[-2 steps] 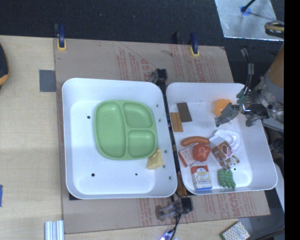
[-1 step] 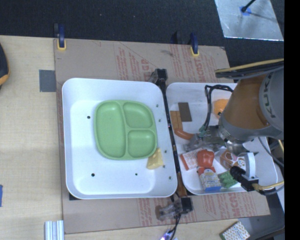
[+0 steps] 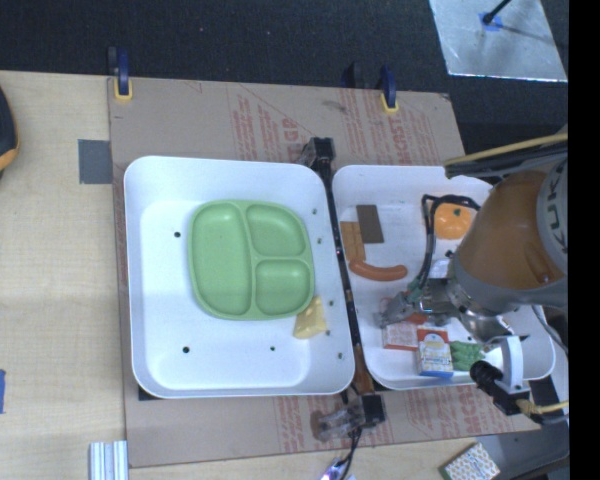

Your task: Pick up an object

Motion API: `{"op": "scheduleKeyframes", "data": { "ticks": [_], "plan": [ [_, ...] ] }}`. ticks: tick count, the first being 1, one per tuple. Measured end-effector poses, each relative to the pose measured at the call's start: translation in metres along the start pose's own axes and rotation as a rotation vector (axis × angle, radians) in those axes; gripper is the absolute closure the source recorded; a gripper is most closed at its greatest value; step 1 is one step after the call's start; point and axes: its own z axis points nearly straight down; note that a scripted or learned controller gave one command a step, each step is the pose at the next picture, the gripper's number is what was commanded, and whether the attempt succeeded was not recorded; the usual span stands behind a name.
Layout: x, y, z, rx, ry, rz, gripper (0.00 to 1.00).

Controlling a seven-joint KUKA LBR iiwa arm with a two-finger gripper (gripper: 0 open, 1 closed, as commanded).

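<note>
Camera view shows you the approach step — the gripper [image 3: 408, 306] hangs low over the right bin [image 3: 400, 183], near its front edge beside small packets [image 3: 432, 351]; next, descend squarely onto one.

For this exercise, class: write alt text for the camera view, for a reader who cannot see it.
A grey and orange robot arm reaches from the right over the right white bin, which holds a hot dog and small packages. The left white bin holds a green divided plate and a yellow piece.
</note>
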Motion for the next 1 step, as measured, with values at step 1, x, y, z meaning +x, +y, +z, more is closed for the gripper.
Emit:
{"op": "scheduleKeyframes", "data": {
  "ticks": [1],
  "plan": [
    [-0.0008,0.0024,-0.0116,-0.004,-0.001,-0.004,1.00]
  ]
}}
